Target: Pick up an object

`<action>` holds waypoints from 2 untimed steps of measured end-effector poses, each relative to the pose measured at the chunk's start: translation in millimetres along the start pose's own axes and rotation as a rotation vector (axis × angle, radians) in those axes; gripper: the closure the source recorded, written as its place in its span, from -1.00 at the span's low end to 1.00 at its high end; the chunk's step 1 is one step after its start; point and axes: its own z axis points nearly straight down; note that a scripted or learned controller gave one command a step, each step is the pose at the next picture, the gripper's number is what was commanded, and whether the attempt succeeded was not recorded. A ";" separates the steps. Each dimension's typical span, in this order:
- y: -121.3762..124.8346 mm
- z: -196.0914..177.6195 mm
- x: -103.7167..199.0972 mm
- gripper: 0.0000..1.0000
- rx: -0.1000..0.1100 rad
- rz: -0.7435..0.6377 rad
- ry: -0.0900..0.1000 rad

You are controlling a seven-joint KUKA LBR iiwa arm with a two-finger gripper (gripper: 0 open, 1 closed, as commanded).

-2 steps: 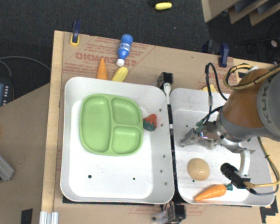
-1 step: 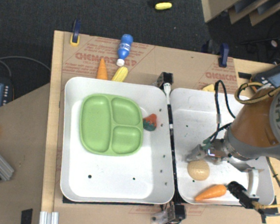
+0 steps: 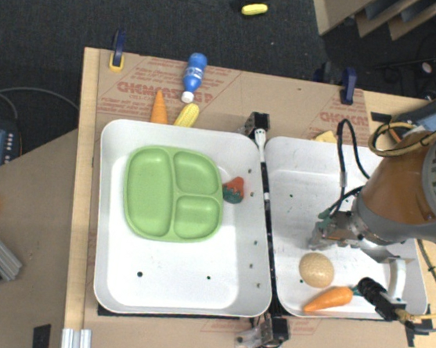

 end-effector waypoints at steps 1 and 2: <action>-0.3 0.6 0.1 -1.00 0.001 0.000 0.000; 2.6 11.4 15.0 -1.00 0.005 -0.003 0.003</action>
